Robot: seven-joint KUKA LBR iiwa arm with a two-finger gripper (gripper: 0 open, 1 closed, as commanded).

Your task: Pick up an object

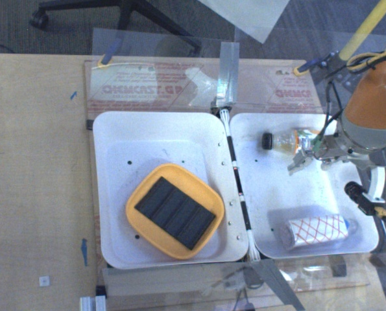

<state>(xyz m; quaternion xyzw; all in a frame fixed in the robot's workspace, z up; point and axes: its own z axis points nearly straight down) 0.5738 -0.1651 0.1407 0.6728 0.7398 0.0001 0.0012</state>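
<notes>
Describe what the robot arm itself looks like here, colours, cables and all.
The arm comes in from the right as a rounded body with a broad orange band over a grey section. Thin black cables loop along it near the top. Its metal claw is silvery and angular, with small dark and greenish parts. A white piece with a black knob sits below the wrist.

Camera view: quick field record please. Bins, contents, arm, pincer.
left bin: yellow dish with a dark ribbed insert
right bin: clear bottle with black cap near the far wall; roll with red lattice print near the front wall
arm: reaches in from the right, over the right bin
pincer: low over the right bin, beside the bottle
grasp: nothing visibly between the fingers
</notes>
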